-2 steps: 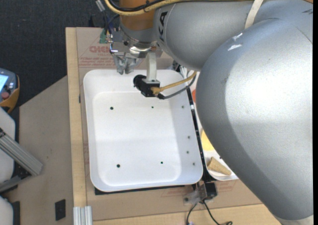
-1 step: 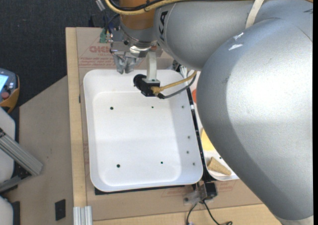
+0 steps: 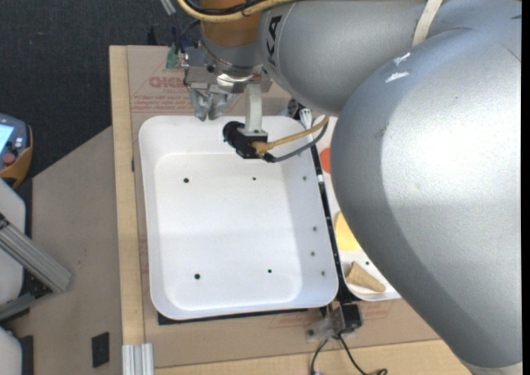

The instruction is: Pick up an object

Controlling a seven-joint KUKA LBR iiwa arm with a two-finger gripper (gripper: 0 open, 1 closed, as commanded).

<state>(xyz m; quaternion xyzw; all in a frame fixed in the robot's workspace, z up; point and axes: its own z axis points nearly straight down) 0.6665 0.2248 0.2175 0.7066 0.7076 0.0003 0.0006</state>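
My gripper [image 3: 209, 105] hangs over the far rim of the left white bin [image 3: 157, 199], near its back left corner. No object shows at it. The big grey arm covers most of the right bin [image 3: 352, 290]. Along that bin's uncovered left strip I see an orange thing [image 3: 325, 160], a yellow thing [image 3: 346, 237] and a tan wedge [image 3: 364, 279] near the front. They lie well to the right of the gripper and nearer the front.
Both bins sit on a brown cardboard-covered bench [image 3: 128, 224]. A dark divider strip [image 3: 325, 208] runs between the bins. Small dark dots mark the left bin's floor.
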